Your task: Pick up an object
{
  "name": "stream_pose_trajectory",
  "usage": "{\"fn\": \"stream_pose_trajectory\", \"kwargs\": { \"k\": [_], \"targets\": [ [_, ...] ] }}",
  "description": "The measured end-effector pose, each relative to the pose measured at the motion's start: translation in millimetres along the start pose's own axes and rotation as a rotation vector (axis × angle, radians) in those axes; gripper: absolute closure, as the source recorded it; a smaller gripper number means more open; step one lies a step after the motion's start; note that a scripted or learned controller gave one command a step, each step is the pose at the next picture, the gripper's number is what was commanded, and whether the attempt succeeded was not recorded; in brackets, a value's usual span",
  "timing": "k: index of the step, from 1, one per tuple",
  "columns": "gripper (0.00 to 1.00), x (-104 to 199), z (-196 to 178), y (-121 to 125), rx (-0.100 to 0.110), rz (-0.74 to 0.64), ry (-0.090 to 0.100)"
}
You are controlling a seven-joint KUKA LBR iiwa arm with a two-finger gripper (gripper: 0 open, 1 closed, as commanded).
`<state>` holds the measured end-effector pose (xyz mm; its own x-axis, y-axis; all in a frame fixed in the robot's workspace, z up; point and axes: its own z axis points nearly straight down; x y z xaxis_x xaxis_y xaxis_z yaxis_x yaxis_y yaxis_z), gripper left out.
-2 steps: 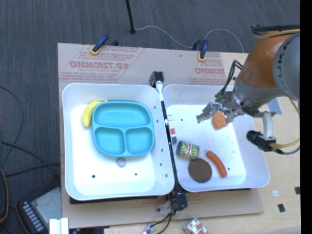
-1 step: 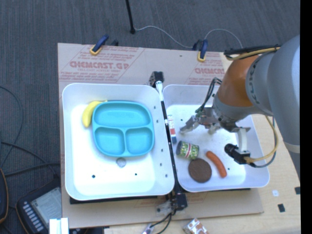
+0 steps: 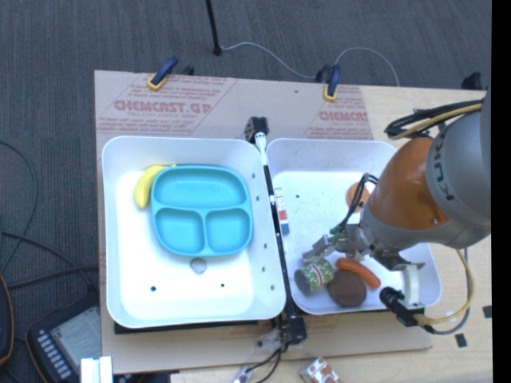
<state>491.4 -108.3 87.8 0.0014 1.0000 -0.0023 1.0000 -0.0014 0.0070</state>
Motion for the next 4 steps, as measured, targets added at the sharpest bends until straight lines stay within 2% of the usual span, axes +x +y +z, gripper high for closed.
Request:
{"fn": "stream_pose_trajectory", "kwargs": {
  "k": [1,2,3,4],
  "targets": [
    [1.00,0,-10,1,-0.003,0.001,0.000],
    [1.00,-72,-23,-8,0.008,0.001,0.001],
    [0.00,-71,-23,-8,0.008,-0.001,0.002],
    [0.00,-12,0,-6,-0.002,0.002,-0.005]
  ]
}}
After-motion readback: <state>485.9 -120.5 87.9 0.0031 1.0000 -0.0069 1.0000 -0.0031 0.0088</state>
